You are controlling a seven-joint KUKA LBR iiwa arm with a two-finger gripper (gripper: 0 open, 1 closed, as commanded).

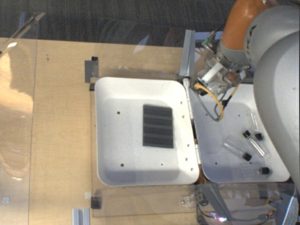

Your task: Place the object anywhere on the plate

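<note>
Single arm enters from the right; the two-finger gripper (213, 78) hangs over the far left corner of the right-hand shallow white bin (211, 139), just beside the rim it shares with the left-hand shallow white bin (110, 135). Cannot tell the gripper's state: cable loops and the wrist housing mask the tip, and nothing is visibly held.

Candidate objects: several clear plastic tubes with black caps (251, 144), loose on the right bin's floor toward its near right side. They lie nearer the camera and to the right of the gripper, well apart from it. Long axes mostly run diagonally, far-left to near-right.

Target, by judgement: the dark grey ribbed rectangular plate (158, 126), flat near the centre of the left bin, long axis running far to near. Nothing rests on it; placement not yet done.
</note>
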